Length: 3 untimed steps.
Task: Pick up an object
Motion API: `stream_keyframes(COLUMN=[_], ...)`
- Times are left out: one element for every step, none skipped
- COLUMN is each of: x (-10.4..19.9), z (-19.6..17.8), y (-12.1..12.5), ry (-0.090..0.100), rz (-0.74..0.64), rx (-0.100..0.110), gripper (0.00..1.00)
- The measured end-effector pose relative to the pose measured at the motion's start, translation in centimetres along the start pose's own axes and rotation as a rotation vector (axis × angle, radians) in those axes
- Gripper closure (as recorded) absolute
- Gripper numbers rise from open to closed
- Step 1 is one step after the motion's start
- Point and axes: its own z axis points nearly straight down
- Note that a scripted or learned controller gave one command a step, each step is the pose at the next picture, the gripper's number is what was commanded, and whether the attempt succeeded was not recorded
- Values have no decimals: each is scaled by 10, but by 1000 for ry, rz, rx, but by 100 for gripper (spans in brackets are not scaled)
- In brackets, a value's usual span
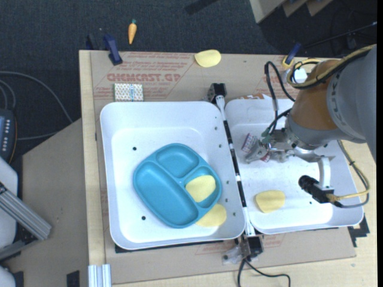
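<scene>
My gripper (pixel 258 150) sits low in the right bin (pixel 311 220), close to its left wall, pointing left from the wrist. Whether it is apart or together, I cannot tell from this slanted view; the metal parts blur together and I see nothing clearly between them. The arm (pixel 335 100) comes in from the right, a bulky grey body with an orange band, bent down over the bin's upper right part, with black cables looping around it.

Counting yellow pieces, I get four, all soft-looking rounded lumps with a matte surface. One yellow piece (pixel 270 200) lies on the right bin's floor, below the gripper and apart from it. A second (pixel 201 187) rests in a small compartment of the blue tray (pixel 167 187). A third (pixel 212 216) lies on the left bin's floor, touching the tray's lower right edge. A fourth (pixel 207 58) sits on the bench above the bins.

There are two white bins, shallow, smooth, with rounded corners; the left bin (pixel 119 136) holds the one blue divided tray, oval, glossy plastic, tilted diagonally. On the cardboard-covered bench (pixel 96 220) I also see one small patterned packet (pixel 128 91). One orange carrot-shaped thing (pixel 132 31) lies on the dark floor beyond the bench.
</scene>
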Motion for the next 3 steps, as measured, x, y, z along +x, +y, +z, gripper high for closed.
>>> stream_keyframes(x=[-8,-6,-6], z=[0,0,-10], y=[12,21,21], ry=[-2,-2,-3], rz=[1,0,0], rx=[0,0,-1], gripper=[0,0,100])
